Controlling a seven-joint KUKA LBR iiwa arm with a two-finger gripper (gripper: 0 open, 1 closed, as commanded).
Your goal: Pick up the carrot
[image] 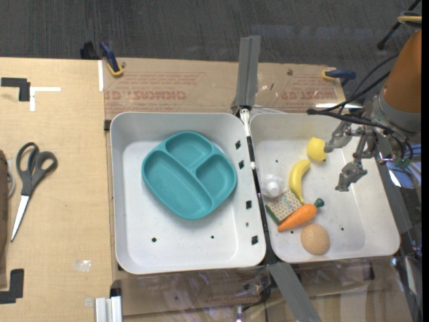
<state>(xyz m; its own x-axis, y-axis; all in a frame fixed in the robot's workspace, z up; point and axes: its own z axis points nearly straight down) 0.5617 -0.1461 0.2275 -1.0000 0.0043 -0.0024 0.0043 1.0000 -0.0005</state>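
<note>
The approach is in hand; nothing is grasped. Scissors (30, 173) lie at far left on the wooden bench (60, 247). The left bin (127, 247) holds a teal plate (190, 174). In the right bin (362, 250), the carrot (297, 217) lies lower centre, touching a banana (298, 178), near an egg (315, 239). At upper right the gripper (353, 158) hangs open, empty. Next it must shift down-left and descend on the carrot.
</note>
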